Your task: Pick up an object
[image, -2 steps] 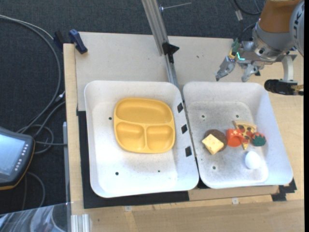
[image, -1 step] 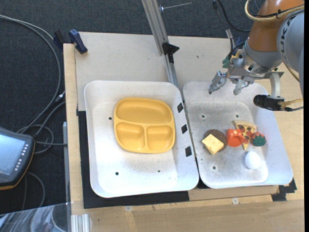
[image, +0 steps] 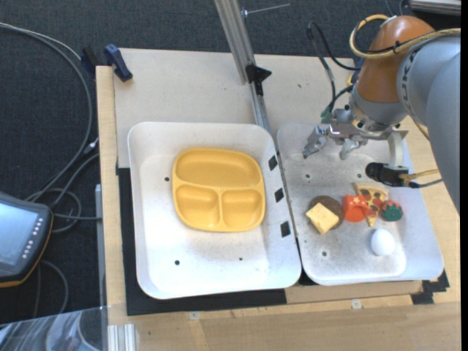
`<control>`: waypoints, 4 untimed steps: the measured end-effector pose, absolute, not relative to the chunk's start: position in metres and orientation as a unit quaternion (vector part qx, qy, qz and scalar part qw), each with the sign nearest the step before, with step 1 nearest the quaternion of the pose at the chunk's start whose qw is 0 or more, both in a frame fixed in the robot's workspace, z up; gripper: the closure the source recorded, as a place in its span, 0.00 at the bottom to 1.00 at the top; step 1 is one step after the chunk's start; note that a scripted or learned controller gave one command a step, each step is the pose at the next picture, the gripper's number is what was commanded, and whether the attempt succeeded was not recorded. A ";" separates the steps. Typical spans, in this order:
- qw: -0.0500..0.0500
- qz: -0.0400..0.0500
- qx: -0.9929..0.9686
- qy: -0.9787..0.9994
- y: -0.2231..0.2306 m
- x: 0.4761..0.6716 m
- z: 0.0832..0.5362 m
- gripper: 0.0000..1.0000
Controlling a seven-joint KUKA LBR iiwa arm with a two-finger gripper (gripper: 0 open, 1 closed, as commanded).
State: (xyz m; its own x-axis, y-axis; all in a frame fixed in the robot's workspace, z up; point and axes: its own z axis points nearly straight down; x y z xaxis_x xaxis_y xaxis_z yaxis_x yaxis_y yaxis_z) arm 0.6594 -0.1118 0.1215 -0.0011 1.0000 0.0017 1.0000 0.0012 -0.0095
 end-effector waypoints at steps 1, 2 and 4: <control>0.003 0.002 -0.707 -0.707 -0.111 0.659 0.091 0.00; 0.001 -0.001 -0.707 -0.708 -0.110 0.661 0.105 1.00; -0.003 -0.002 -0.707 -0.707 -0.106 0.663 0.214 1.00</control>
